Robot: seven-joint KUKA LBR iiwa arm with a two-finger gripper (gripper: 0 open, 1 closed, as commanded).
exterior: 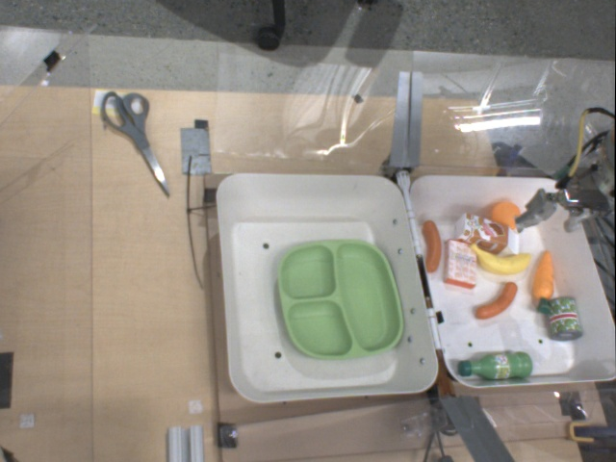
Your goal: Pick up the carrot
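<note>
gripper (535,210) sat over right bin (577,258) near the back, beside banana (502,261) | finger state: couldn't tell | carrot (544,275) lay in right bin, right of banana, above can (562,318)

The orange tapered carrot (544,275) is hemmed in: a yellow curved banana (503,261) just to its left, a green-labelled can (562,318) touching its near end. Bare white bin floor (576,258) lies open on its right.
</note>
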